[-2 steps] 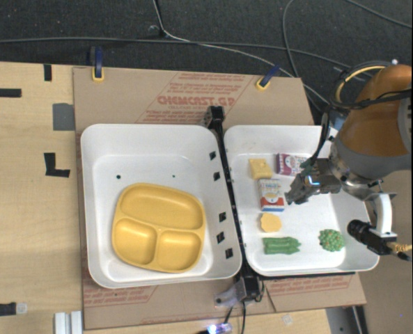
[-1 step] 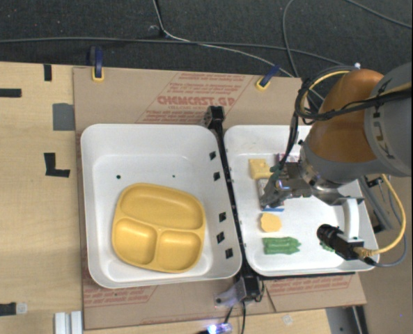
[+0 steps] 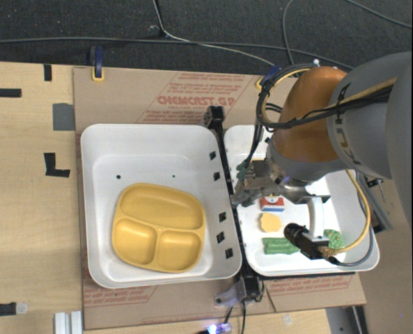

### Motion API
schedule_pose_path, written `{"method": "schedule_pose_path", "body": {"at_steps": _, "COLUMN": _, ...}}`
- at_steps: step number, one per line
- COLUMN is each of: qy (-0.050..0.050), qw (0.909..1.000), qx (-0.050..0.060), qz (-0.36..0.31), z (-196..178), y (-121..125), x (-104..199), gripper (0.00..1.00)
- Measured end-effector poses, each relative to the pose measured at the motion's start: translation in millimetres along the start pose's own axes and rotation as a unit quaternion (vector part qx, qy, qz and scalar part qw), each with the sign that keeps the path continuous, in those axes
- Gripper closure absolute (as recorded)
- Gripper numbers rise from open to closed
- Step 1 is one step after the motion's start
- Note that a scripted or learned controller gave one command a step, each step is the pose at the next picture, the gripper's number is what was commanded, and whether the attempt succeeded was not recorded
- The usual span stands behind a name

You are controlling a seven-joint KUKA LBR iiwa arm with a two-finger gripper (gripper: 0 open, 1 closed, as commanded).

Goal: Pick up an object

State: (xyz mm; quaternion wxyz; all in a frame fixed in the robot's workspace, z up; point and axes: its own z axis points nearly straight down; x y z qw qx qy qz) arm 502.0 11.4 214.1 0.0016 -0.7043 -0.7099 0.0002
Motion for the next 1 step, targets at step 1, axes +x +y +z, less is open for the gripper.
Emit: {"method": "schedule_pose_path", "body": {"at_steps": 1, "qy": 0.0, "qw": 1.0, "qx": 0.0, "qz": 0.001, "z": 6.6, "y": -6.9, "x": 52.4, "gripper": 1.0}}
